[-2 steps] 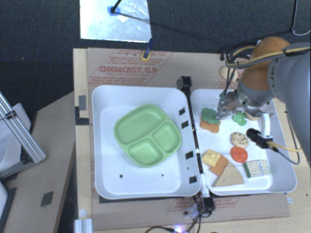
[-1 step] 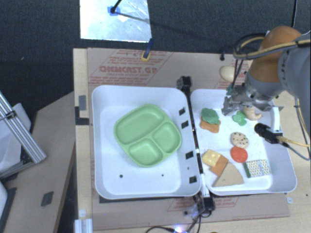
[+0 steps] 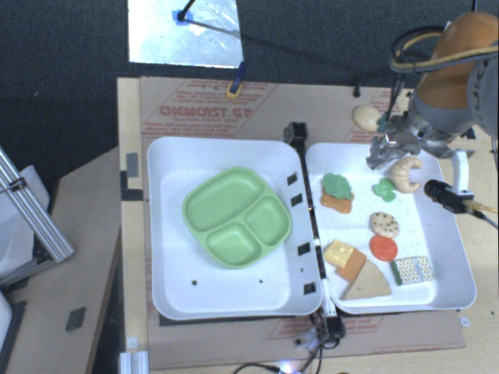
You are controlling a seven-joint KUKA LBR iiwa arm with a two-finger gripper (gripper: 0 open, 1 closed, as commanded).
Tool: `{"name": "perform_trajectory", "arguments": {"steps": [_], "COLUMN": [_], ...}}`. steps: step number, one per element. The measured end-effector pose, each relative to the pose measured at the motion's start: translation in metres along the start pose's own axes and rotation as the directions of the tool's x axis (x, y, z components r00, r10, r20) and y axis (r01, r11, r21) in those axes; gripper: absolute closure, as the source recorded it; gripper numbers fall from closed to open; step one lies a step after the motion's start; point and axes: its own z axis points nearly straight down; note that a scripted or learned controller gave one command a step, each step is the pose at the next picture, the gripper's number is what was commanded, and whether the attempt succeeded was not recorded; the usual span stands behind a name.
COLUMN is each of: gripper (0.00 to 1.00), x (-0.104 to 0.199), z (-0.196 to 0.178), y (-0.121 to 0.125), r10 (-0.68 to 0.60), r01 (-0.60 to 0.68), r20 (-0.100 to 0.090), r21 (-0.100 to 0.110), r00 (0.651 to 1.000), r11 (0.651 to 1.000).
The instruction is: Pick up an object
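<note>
Croissant [image 3: 406, 174]: pale, curved, in the right bin's far right corner area, just under the gripper and close to the bin's far rim.
Gripper [image 3: 382, 156]: hangs over the far edge of the right bin, just left of the croissant; whether it is spread or pressed together cannot be told from this angle, and nothing shows pinched in it.
Green piece [image 3: 383, 190]: small, just beside the croissant on its near-left side.
Broccoli on brown slab [image 3: 337, 192]: by the right bin's left wall, well apart from the croissant.
Cookie [image 3: 383, 224] and red disc [image 3: 383, 248]: mid-bin, one just nearer than the other.
Cheese wedge [image 3: 345, 258], tan triangle [image 3: 366, 284], patterned block [image 3: 413, 269]: crowd the near edge.
Right bin [image 3: 448, 232]: bare floor runs along its right side.
Left bin [image 3: 168, 209]: holds a green divided plate [image 3: 237, 216] near the middle, with bare floor all round it.
Pale egg shape [image 3: 365, 118]: on the bench beyond the right bin's far rim.
</note>
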Motion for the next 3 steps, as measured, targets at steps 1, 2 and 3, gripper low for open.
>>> {"name": "perform_trajectory", "arguments": {"steps": [1,2,3], "gripper": [1.00,1.00,1.00], "x": [0.000,0.043,0.077], "z": [-0.015,-0.011,-0.002], "y": [0.001,-0.025,-0.062], "r10": [0.000,-0.002,-0.002], "r01": [0.000,0.002,0.002], "r20": [-0.001,-0.003,-0.003], "r21": [0.005,0.009,0.011], "r00": [1.000,1.000,1.000], "r11": [1.000,1.000,1.000]}}
